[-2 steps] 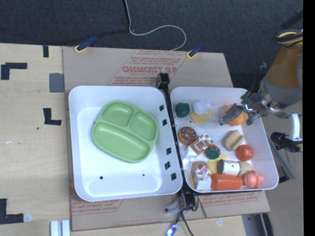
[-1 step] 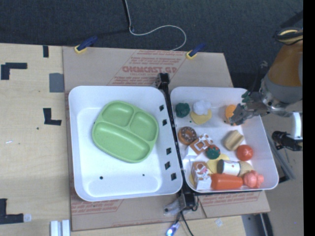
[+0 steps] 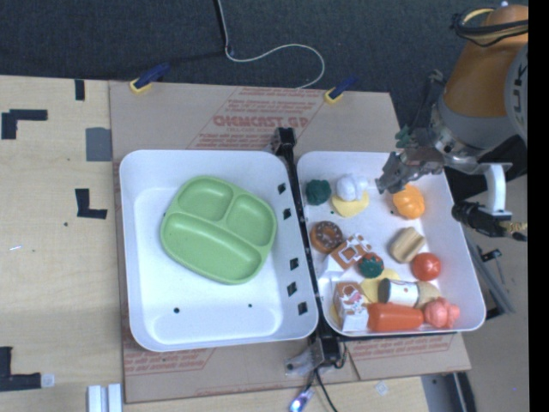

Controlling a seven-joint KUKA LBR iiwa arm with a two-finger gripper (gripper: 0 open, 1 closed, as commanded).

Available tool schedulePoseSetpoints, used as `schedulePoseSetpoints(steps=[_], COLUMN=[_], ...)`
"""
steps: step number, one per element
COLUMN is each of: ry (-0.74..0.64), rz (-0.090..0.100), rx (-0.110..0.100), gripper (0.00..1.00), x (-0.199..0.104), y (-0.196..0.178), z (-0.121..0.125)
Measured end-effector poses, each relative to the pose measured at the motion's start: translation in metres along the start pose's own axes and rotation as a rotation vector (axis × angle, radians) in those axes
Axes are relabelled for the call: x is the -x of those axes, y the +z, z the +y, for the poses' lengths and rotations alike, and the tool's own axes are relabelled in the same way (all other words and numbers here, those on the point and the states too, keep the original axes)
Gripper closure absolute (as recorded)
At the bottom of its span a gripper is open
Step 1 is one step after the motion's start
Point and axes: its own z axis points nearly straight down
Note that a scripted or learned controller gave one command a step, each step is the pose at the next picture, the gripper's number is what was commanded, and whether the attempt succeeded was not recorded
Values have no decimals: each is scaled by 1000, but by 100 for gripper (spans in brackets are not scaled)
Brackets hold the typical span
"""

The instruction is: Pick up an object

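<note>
At the near edge of the right bin [image 3: 467, 256] lie a toy carrot [image 3: 395, 318], a pink piece [image 3: 442, 313] and a small white-and-black cylinder [image 3: 399, 293]. Farther in sit a red tomato [image 3: 425, 266], a bread roll [image 3: 405, 244], a pretzel-like brown ring [image 3: 326, 235] and a green lump [image 3: 317, 190]. At the far right, the gripper [image 3: 396, 177] hangs just beside an orange toy [image 3: 409, 202]; whether it is parted or closed, I cannot tell. Nothing looks lifted, so the pick remains undone. The left bin [image 3: 137, 256] holds a green divided plate [image 3: 220, 228].

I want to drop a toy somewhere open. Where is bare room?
Left bin: bare floor below and left of the green divided plate. Right bin: crowded with toys, worst along its bottom edge near the carrot.
</note>
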Motion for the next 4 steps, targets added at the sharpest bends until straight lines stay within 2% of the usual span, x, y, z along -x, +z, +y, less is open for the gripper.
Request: schedulePoseSetpoints(steps=[1,2,3,4], ry=[-1,0,5,5], rz=[-1,0,-3,-3], rx=[3,-2,-16,-4], gripper=[100,100,100,100], x=[-68,-132,-171,-187], y=[-90,-142,-65,-112], z=[5,-63,-106,-103])
